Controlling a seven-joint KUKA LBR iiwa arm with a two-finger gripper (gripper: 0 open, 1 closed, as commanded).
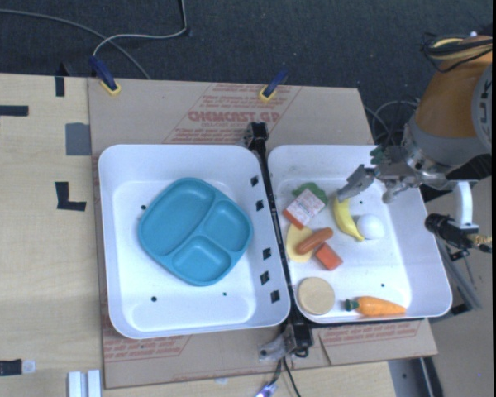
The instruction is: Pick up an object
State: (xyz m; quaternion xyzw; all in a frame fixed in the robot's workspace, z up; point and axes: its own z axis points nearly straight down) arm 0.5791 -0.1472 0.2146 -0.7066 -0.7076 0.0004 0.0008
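My gripper [373, 189] hangs over the back of the right bin [422, 259], open, its two fingers splayed apart with nothing between them. Just below and in front of it lie a yellow banana [345, 219] and a white egg [369, 227]. Left of these sits a small orange and white box with a green edge [305, 205]. A red sausage [315, 241] rests on a yellow piece [295, 241], with an orange block [329, 258] beside it. At the bin's front lie a round tan disc [316, 295] and a carrot [379, 307].
The left bin [120, 222] holds a blue divided plate [196, 231]. A black divider [269, 213] runs between the bins. The arm's grey and orange body [450, 110] stands at the right. Cardboard [223, 114] lies under both bins.
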